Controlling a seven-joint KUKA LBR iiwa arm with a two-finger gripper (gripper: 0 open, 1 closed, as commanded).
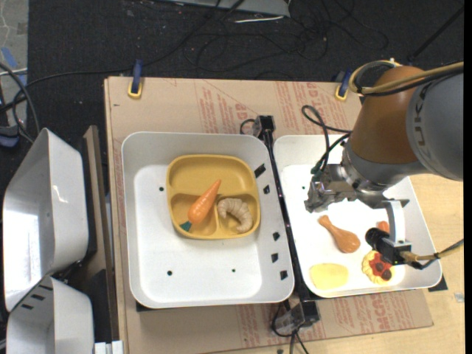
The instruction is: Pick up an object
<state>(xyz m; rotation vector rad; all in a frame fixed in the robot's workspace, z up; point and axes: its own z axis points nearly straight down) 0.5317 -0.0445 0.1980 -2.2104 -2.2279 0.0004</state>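
Near edge of right bin (296, 223): flat yellow disc (328, 275) on the floor by the near wall. Red-and-yellow toy (377, 270) to its right in the near right corner, details too small to tell. Just beyond them the drumstick (340, 234) lies flat on the bin floor, fat end toward the near right, thin end pointing up-left at the gripper (319, 199). Gripper hangs over the middle of the right bin, just beyond the drumstick's thin end. It looks close but apart from it, and nothing shows in its grasp. Can't tell if it is open or closed, the tip is dark and jumbled. Arm (402, 124), grey with an orange band, comes in from the right above that bin. Left bin (151, 260) sits touching the right one and holds a yellow divided plate (177, 174) in its far half. Carrot (204, 201) lies slanted across the plate's divider, with a pale shrimp (237, 213) in the right compartment just beside it. Both bins sit on a brown board (192, 102). Two yellow clamps (135, 88) grip its far edge. Cables (184, 46) on the dark floor beyond.
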